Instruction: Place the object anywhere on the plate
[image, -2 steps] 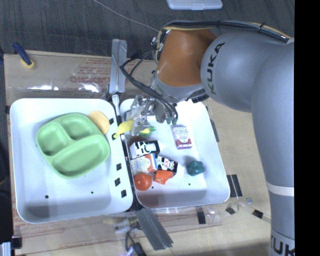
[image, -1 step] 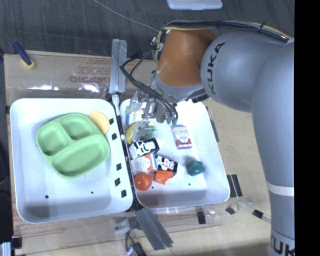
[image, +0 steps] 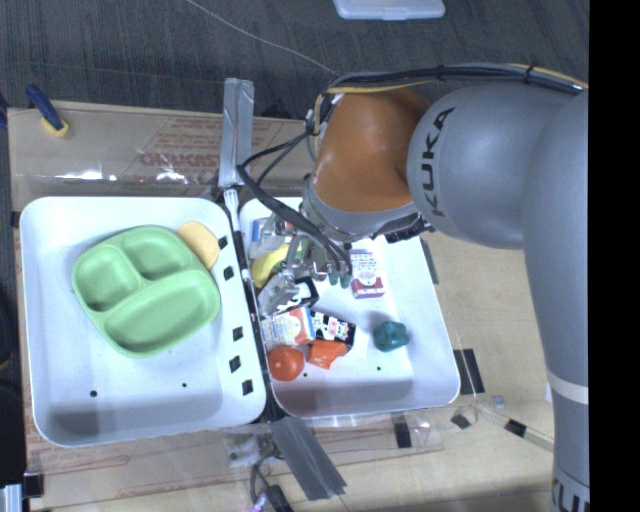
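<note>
Camera view: green plate (image: 147, 290) in left bin (image: 60, 400); toys clutter right bin (image: 425, 375); fingers (image: 312, 262) state unclear.

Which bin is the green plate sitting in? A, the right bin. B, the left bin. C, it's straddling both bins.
B: the green plate lies wholly inside the left bin, with a yellow object at its upper right edge.

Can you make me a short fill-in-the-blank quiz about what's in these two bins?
1. The green three-compartment plastic plate lies in the ____ bin.
2. The round yellow-orange piece rests against the plate's upper ____ edge.
3. The teal lump lies in the ____ bin.

Missing words: left; right; right
</note>
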